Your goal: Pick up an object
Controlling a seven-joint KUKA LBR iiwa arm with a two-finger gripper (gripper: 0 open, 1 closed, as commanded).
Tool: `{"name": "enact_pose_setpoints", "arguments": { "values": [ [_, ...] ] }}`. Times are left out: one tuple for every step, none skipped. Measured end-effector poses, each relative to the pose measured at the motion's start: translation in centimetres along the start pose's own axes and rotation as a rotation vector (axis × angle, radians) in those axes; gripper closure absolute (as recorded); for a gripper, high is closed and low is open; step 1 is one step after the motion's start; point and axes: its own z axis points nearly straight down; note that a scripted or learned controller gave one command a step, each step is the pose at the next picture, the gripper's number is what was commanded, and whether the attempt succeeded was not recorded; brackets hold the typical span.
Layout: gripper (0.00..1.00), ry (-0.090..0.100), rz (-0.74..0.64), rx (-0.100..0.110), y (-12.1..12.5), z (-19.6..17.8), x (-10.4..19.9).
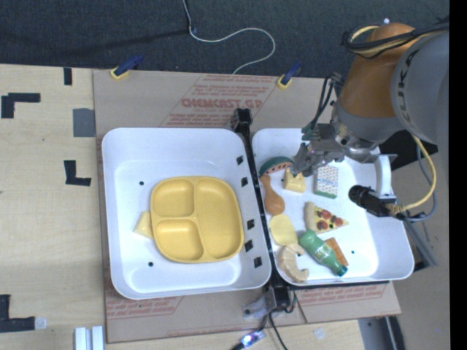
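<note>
My gripper [307,160] hangs over the upper part of the right bin [387,257]. It is just above a pale cheese wedge [295,184] and next to a speckled white cracker [327,181]. A watermelon slice [273,166] lies to its left by the bin wall. Below it are a chicken drumstick [273,197], a pizza slice [325,219], a yellow lemon-like piece [283,230], a green bottle [319,247], a carrot [337,251] and a croissant [294,265]. I see nothing lifted from the bin floor.
The left bin [120,159] holds a yellow divided plate [197,219] with a yellow wedge [141,224] tucked under its left edge. A black clip divider [243,122] joins the two bins. A white cable [233,35] lies on the dark cloth behind.
</note>
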Motion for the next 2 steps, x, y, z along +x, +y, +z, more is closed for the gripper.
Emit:
{"name": "enact_pose_setpoints", "arguments": {
  "values": [
    [1.0, -0.001, 0.001, 0.0, 0.3, 0.5, -0.6],
    [1.0, 0.0, 0.0, -0.001, 1.0, -0.2, 1.0]
  ]
}}
